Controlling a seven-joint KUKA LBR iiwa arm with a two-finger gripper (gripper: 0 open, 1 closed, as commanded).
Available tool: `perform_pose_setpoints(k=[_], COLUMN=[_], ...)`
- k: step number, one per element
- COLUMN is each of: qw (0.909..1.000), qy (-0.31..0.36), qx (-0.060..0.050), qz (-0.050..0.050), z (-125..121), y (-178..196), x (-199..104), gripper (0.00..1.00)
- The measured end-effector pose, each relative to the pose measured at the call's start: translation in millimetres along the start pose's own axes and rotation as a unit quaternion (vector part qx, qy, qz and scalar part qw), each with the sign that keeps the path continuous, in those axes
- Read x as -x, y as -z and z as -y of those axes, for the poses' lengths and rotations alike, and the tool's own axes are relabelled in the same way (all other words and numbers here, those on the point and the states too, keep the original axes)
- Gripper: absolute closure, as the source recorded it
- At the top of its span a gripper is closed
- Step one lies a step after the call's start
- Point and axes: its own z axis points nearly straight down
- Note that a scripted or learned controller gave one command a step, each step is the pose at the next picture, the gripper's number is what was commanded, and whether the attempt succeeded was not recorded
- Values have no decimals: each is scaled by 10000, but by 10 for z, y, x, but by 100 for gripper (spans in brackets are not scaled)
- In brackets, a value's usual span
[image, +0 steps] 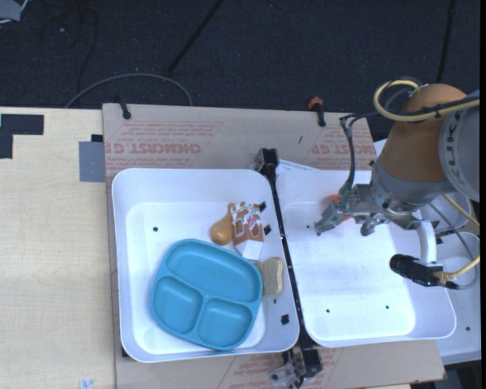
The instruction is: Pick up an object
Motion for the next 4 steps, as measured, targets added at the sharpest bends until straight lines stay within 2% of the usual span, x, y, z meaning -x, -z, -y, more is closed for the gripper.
perform_pose_setpoints(k=[1, 2, 4], qw=[10000, 10000, 10000], qy=[1, -31, 3], qx=[-3, 15, 58], qz=[-3, 0, 9], z=[108, 98, 100], y=[-571, -439, 719], x=[-32, -11, -23], gripper=[0, 100, 100])
